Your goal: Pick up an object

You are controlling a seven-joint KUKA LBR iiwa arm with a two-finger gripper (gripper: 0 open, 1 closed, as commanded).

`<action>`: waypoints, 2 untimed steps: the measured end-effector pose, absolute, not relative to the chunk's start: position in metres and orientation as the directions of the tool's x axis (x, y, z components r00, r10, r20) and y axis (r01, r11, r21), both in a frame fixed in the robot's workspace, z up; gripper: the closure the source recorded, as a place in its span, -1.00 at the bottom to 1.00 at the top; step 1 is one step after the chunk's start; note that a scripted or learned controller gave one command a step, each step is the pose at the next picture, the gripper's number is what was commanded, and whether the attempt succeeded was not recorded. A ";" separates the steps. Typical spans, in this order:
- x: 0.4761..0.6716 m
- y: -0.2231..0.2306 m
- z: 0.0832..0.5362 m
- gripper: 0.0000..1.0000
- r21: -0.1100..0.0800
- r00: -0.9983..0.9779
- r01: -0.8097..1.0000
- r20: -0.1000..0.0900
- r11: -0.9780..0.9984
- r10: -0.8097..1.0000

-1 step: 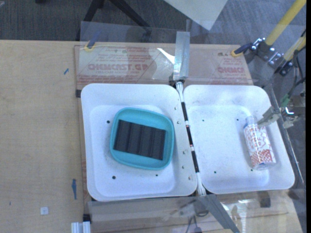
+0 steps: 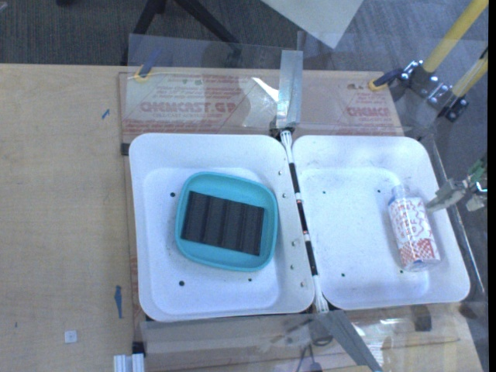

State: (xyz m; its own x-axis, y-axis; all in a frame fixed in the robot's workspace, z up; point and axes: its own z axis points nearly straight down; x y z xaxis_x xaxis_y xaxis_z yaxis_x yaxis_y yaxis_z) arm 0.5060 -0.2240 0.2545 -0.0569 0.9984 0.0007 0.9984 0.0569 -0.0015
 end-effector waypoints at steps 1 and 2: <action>0.479 -0.224 0.136 -1.00 0.000 -0.101 0.995 0.000 0.101 0.995; 0.493 -0.180 0.100 -1.00 0.033 0.021 0.999 -0.016 -0.021 1.000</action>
